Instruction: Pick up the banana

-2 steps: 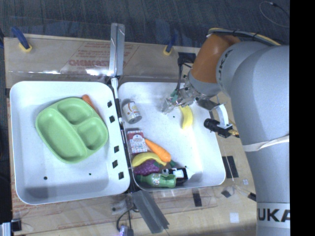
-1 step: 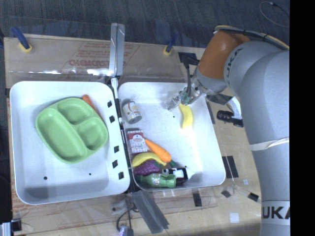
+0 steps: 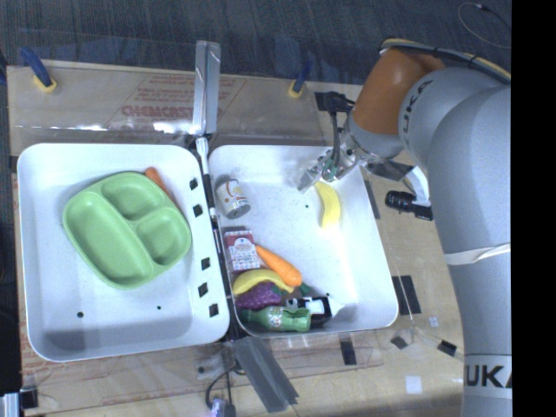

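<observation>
- Camera view showed the gripper (image 3: 320, 174) low in the right bin (image 3: 369, 272), near its far wall, with the banana (image 3: 328, 204) lying flat on the bin floor just below the jaws and a little toward the arm.
- Whether the jaws were spread or closed I could not tell; the fingertips were small and blurred, and nothing was seen between them.
- The banana's upper end lay touching or almost touching the fingertips, so a close from there would probably catch only the tip, and the curved fruit could pivot out or be pushed aside.
- A descent off the fruit's midline could press it against the floor and slide it toward the bin's right wall.
- A second yellow piece (image 3: 259, 281), possibly another toy fruit, lay well away from the jaws at the near end of the bin, beside a carrot (image 3: 280, 266), purple grapes (image 3: 259, 298), a green bottle (image 3: 280, 320) and a small red packet (image 3: 240, 248).
- A can (image 3: 231, 197) stood to the jaws' left, near the divider.
- The left bin (image 3: 52, 320) held a green compartment plate (image 3: 128, 228), with an orange object (image 3: 155, 179) at its far edge.
</observation>
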